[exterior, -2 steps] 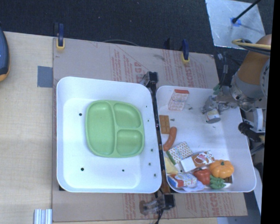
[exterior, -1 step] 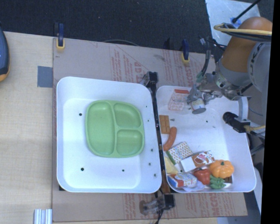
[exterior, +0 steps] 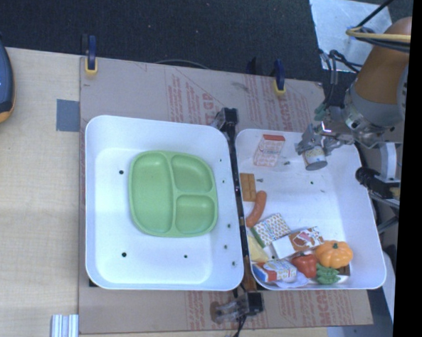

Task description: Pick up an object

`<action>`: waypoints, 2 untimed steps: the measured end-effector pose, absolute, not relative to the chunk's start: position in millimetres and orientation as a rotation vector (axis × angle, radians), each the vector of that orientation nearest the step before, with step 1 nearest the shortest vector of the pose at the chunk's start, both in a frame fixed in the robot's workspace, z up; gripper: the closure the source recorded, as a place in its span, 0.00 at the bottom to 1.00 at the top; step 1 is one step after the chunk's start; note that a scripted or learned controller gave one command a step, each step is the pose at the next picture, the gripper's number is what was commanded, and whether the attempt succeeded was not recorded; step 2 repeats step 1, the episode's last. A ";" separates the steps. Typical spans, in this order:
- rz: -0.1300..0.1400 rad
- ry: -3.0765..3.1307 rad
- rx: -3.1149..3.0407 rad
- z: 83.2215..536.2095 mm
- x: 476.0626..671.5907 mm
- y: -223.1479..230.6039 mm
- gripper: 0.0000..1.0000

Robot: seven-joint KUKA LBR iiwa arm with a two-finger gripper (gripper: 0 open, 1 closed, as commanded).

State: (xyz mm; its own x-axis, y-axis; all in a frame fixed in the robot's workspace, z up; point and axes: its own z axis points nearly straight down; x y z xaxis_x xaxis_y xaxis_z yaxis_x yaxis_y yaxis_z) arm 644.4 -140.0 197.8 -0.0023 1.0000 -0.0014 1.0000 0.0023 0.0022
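My gripper [exterior: 317, 151] hangs over the back of the right bin [exterior: 369, 209], reaching in from the right. A small grey can [exterior: 315, 160] sits tilted between its fingertips, and the gripper is shut on it. The can appears lifted a little off the bin floor. To its left, a white packet with a red label [exterior: 269, 150] lies flat. An orange sausage [exterior: 256, 207] and a brown wafer [exterior: 247, 186] lie along the bin's left wall.
Toy food is piled in the right bin's front corner: an orange pumpkin [exterior: 334, 254], a red pepper [exterior: 305, 265] and small boxes [exterior: 273, 226]. The left bin [exterior: 101, 214] holds a green divided plate [exterior: 174, 194]. A black divider [exterior: 233, 180] runs between the bins.
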 end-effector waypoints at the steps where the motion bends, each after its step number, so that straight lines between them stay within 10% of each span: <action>1: -0.001 2.235 2.214 229.9 609.7 -70.5 1.00; 2: -0.001 2.235 2.214 229.9 609.7 -70.5 1.00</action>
